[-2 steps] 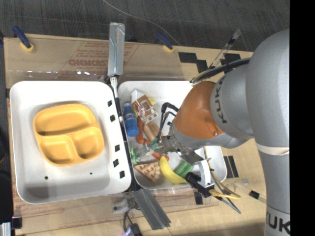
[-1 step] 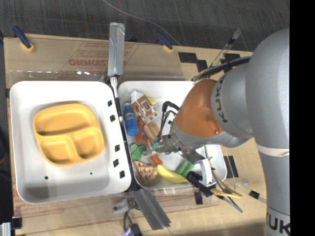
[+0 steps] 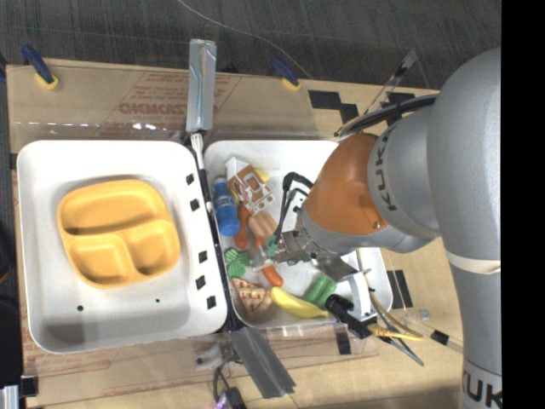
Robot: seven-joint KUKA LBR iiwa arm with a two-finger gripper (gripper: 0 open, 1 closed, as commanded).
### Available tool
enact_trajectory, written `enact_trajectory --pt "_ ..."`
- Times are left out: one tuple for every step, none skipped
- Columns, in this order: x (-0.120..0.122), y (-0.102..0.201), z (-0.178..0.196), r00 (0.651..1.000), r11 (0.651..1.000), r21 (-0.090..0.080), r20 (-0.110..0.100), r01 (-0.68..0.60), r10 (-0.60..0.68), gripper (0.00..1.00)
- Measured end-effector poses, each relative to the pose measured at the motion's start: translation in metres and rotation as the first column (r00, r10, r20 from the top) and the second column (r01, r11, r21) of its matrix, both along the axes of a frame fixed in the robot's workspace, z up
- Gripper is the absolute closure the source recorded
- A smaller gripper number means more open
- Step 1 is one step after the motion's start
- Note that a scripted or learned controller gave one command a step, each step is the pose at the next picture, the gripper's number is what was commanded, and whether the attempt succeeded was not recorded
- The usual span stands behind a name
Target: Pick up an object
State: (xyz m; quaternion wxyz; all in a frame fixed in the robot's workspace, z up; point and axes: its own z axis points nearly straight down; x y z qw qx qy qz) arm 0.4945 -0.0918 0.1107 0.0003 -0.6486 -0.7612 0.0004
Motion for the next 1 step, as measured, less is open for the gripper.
enact_trajectory --pt "-0.016 0.0486 0.1704 0.998 0.998 0.001 0.007 0.056 -0.056 1.0"
